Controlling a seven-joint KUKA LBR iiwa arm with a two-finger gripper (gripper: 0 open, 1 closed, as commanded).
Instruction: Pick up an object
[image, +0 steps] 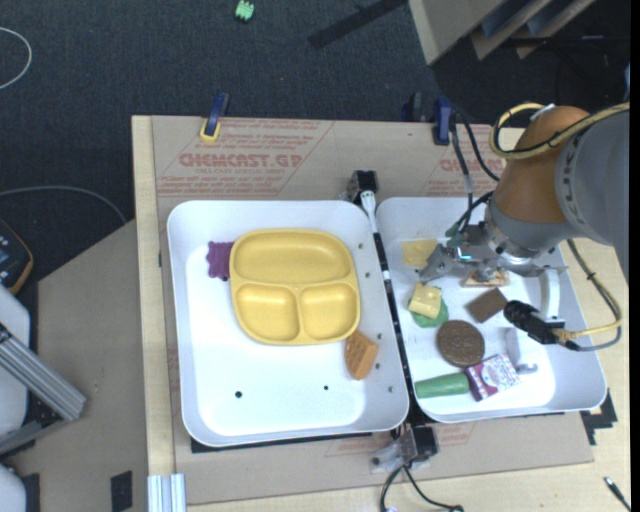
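Note:
My gripper (463, 258) hangs low over the upper middle of the right bin (585, 385), below the arm's orange band. A pale yellow wedge (418, 251) lies just to its left. A brown rectangle (487, 304) lies just below it, and a yellow-green block (426, 303) lies lower left. Nearer the front sit a brown disc (461, 342), a green cylinder (441, 384) and a maroon packet (491, 376). I see nothing lifted off the bin floor.
The left bin (260, 400) holds a yellow divided tray (295, 285), a purple piece (217, 259) at the tray's left edge and a brown toast-like piece (361, 355) by the inner wall. A black cable end (527, 320) hangs beside the arm.

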